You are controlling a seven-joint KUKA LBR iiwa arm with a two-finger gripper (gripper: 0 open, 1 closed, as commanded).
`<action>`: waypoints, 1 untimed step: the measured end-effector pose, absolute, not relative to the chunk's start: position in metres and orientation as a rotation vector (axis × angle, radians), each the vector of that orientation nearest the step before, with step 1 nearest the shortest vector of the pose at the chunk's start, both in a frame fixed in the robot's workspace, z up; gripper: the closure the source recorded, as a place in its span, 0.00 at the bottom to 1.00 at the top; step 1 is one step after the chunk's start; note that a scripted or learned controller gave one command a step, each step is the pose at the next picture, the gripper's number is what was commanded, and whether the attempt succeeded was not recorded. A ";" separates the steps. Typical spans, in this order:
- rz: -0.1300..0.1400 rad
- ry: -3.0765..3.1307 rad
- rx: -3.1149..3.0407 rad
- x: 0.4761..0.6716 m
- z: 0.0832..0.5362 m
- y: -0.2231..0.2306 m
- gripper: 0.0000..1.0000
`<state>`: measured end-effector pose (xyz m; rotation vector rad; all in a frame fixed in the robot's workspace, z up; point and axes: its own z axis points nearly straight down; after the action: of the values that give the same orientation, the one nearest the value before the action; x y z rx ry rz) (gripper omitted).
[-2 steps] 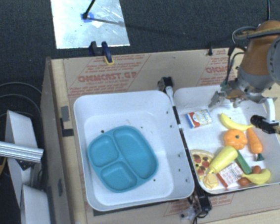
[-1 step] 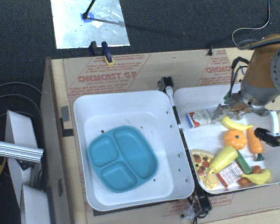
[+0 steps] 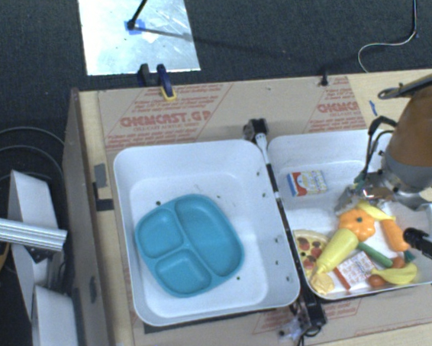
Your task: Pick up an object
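Observation:
The right bin [image 3: 329, 153] holds a heap of toy food at its near end. In the heap are an orange fruit [image 3: 359, 225], a yellow squash-like piece [image 3: 336, 250], a carrot [image 3: 392, 233], a banana [image 3: 396, 274], a pizza slice [image 3: 308, 245] and a red-and-white packet [image 3: 354, 271]. A small white carton [image 3: 307, 182] lies apart, farther back in the bin. My gripper [image 3: 361, 191] hangs low over the right side of this bin, just behind the orange fruit and the top of the heap. I see nothing held in it.
The left bin [image 3: 191, 154] holds a blue compartment plate [image 3: 189, 243]. The grey arm with its orange band [image 3: 420, 130] covers the right bin's far right corner. A black divider [image 3: 276, 193] runs between the bins. Cardboard lies under both.

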<state>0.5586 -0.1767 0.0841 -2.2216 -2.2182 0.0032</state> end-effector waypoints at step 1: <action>0.000 -2.221 -2.218 0.525 0.084 -0.142 0.00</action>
<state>0.5246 -0.1420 0.0838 -2.2180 -2.2213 0.0005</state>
